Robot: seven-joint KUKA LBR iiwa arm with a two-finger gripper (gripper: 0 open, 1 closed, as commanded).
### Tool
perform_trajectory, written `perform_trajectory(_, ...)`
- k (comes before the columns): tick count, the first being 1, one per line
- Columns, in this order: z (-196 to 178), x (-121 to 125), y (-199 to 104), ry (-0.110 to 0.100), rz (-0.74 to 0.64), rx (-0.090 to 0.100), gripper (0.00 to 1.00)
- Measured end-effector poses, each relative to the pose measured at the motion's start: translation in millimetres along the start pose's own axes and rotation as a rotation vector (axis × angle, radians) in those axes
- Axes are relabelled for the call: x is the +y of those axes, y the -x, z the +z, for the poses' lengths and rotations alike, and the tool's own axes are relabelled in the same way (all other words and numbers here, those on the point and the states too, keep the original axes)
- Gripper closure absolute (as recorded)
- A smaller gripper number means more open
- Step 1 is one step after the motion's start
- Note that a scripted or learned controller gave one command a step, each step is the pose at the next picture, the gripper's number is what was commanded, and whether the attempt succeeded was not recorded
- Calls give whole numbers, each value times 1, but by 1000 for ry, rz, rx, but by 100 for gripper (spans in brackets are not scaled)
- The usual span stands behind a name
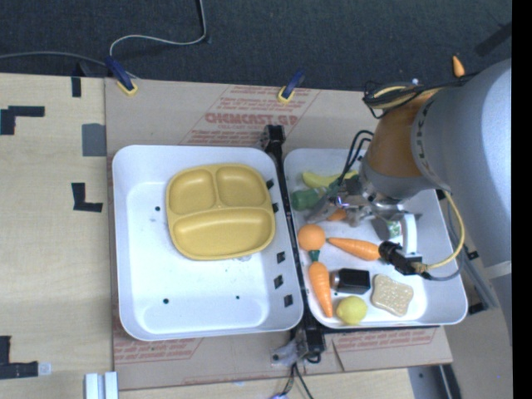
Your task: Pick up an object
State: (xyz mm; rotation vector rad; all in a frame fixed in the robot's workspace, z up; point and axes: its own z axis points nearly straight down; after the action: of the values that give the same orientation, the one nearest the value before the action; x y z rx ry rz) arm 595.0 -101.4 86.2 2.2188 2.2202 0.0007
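Observation:
The right bin (445, 302) holds toy food: an orange ball (311, 238), a carrot (355, 246) lying across the middle, a second carrot (320, 288) at the front left, a yellow lemon (352, 309), a slice of toast (391, 295), a black block (353, 279), a yellow banana (319, 179) and a green piece (305, 198). My gripper (351, 209) is down in the back of this bin, just above the middle carrot and right of the green piece. The wrist hides its tips.
The left bin (141, 306) carries a yellow divided plate (220, 209). A black divider (283, 214) runs between the bins. The grey arm and orange band (407, 144) cover the right bin's back right corner, with cables looping near it.

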Motion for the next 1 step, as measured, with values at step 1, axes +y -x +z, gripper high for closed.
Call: perform_trajectory(1,-9,0,0,0,1,-1,100)
